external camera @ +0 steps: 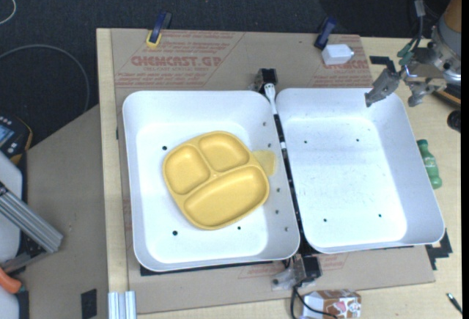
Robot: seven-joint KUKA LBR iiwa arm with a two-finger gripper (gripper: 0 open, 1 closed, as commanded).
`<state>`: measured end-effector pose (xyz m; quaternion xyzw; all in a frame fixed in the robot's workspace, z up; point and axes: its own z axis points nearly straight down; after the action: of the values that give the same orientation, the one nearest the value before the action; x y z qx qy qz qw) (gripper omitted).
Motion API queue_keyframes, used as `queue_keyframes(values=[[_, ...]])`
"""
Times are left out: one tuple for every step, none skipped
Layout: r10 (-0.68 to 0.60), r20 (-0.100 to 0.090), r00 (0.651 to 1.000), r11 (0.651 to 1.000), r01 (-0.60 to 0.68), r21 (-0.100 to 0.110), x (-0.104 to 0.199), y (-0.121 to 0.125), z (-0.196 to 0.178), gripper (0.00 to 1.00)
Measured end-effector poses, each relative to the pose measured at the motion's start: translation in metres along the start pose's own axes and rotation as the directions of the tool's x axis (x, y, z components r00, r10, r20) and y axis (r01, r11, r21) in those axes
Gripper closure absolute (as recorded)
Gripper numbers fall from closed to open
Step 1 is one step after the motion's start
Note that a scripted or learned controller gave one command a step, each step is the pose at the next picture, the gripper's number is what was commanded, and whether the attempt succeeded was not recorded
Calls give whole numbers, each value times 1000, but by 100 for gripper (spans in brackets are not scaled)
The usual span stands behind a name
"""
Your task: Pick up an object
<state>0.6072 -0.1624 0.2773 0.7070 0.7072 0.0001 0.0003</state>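
Yellow divided plate (pixel 215 180) lies flat in left bin (pixel 139 116); gripper (pixel 399 84) hangs well apart from plate, above right bin's (pixel 344 163) far corner, jaws apart, empty. Risk: plate's low flat rim, jaws likely slip off.

On my feed, red print on the brown protective sheet (pixel 220 53) covering the counter reads roughly "CHEMCAST GP", with repeated smaller lines beneath it too faint to read. Similar red lettering near the sheet's right corner is illegible.
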Motion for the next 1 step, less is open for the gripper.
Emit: queue_keyframes(values=[[-4,0,1000,1000,4,-3,51,-53,-96,0]])
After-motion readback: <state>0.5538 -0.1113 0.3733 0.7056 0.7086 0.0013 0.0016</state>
